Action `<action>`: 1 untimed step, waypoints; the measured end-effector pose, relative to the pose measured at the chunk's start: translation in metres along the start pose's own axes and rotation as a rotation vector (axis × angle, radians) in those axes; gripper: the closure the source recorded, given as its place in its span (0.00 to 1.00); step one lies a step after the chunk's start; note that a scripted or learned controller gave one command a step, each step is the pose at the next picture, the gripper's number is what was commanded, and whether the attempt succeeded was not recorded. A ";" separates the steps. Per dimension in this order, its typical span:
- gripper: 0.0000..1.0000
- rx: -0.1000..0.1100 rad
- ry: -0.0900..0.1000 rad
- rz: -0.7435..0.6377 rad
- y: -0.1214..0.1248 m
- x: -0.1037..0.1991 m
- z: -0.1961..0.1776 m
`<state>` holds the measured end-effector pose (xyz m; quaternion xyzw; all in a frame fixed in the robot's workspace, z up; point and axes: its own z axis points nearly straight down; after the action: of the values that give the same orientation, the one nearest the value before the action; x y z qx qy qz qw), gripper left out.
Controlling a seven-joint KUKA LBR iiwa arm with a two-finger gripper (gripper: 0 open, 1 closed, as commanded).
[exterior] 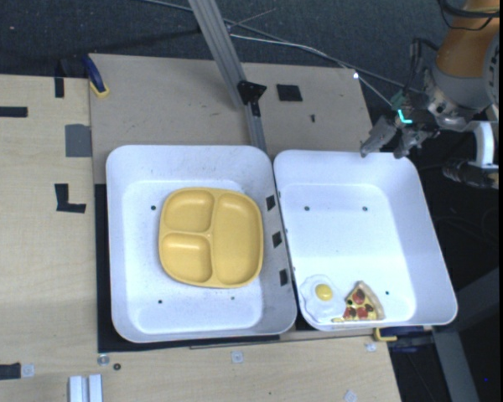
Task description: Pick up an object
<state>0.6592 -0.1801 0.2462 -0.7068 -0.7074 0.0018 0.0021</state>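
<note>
Pizza slice (365,302) and fried egg (321,292) lie at the near edge of the right bin (352,216), well apart from the pincer (384,139), which hangs over the far rim. Nothing is lifted yet; the whole pick remains. Whether the pincer is apart or together, I cannot tell.

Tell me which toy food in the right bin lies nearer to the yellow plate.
The fried egg, white with a yellow yolk. It lies left of the pizza slice, on the side toward the yellow plate in the left bin.
</note>
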 end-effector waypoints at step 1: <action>0.00 -0.005 -0.001 -0.001 0.001 0.000 -0.002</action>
<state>0.6602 -0.1800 0.2485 -0.7066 -0.7076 0.0005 0.0000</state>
